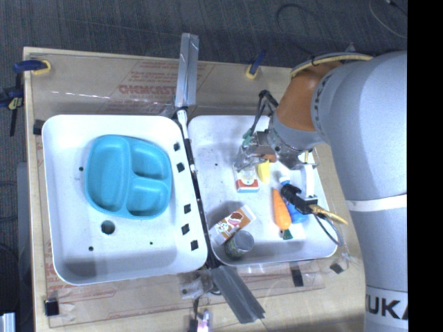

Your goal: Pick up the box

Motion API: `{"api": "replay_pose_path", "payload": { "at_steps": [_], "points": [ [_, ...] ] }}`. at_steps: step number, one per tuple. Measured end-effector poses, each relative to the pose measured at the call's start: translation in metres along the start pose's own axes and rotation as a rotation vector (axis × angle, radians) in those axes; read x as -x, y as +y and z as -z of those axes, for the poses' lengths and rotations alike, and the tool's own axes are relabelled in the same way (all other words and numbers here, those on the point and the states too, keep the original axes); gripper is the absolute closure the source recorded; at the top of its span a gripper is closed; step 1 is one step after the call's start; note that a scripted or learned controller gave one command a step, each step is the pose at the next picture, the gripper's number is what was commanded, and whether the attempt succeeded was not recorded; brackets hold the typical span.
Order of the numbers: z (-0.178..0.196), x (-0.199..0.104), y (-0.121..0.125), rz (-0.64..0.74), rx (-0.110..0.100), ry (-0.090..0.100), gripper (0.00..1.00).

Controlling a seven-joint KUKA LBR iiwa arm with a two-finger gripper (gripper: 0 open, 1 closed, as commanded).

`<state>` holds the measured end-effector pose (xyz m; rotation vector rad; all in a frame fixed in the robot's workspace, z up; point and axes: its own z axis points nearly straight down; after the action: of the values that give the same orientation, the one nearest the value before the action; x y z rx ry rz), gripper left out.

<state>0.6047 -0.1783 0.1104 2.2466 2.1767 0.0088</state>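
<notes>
A small white and red box (247, 183) lies in the middle of the right bin (214, 140). My gripper (246, 156) hangs just above and behind it, pointing down toward the bin floor, and nothing shows in its grasp. A brown and white carton (233, 223) lies flat nearer the front of the same bin, to the left.
A yellow item (264, 171), an orange carrot (280, 210) and a blue object (297, 211) lie to the right of the small box. A grey can (240, 243) stands by the front wall. The left bin (69, 133) holds a blue divided plate (129, 176).
</notes>
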Motion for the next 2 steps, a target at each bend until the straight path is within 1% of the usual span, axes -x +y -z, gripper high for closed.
{"api": "replay_pose_path", "payload": {
  "at_steps": [1, 2],
  "points": [
    [0.000, 0.000, 0.000, 0.001, -0.001, 0.000, 0.00],
    [-0.011, 0.001, -0.023, 0.083, 0.003, 0.001, 0.00]
  ]
}}
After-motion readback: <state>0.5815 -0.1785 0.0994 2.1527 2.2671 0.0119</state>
